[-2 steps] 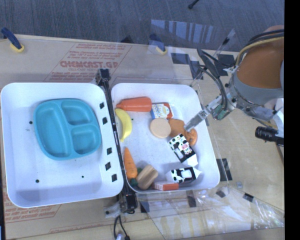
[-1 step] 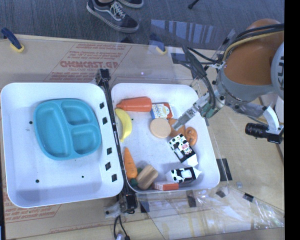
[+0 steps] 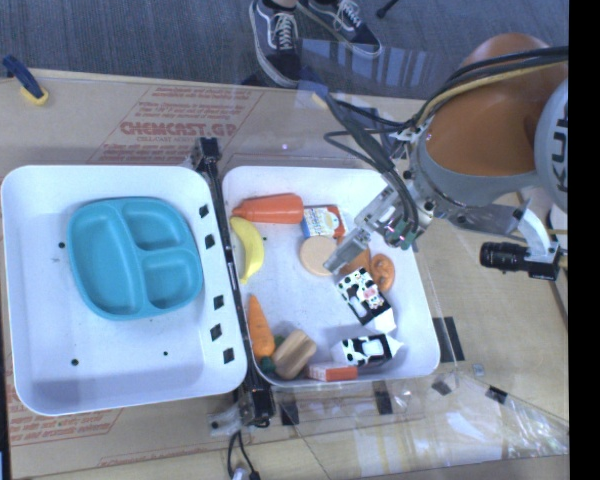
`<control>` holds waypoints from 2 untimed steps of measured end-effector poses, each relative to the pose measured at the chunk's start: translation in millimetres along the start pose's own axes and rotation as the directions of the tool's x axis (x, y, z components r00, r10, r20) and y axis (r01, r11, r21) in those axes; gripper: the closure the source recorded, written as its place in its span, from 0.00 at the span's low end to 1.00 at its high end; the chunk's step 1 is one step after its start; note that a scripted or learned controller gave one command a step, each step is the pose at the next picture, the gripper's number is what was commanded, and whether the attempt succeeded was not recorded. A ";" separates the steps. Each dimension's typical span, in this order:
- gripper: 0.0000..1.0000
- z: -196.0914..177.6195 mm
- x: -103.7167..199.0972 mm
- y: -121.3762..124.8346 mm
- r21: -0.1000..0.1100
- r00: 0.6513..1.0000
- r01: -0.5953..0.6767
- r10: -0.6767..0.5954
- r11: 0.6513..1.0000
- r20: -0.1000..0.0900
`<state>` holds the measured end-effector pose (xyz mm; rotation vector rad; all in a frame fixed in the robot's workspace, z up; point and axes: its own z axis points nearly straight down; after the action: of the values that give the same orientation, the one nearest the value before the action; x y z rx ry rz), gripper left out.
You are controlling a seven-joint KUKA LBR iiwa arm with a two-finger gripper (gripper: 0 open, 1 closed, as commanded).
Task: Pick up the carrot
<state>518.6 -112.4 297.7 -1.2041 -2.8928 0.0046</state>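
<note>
My two-finger gripper over the right white bin, whether it is wide or narrow I cannot tell, small orange carrot well apart, by the bin's left wall.

Bench: flat top covered in tan cardboard-like sheeting printed with red lettering, seen at a slant. Resting directly on it, two shallow white bins side by side, touching along a black clipped seam: left bin, right bin. A clear plastic sheet lies over the near right corner. A small blue-and-yellow item, possibly a clamp, sits at the far left edge.
</note>
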 end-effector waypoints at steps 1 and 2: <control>0.00 79.2 -54.2 -17.2 0.003 0.982 -0.190 0.190 0.982 -0.001; 0.00 199.4 -87.9 -17.9 0.007 0.917 -0.398 0.398 0.917 -0.004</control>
<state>566.1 -187.3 97.9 -1.7640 -2.5823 0.0122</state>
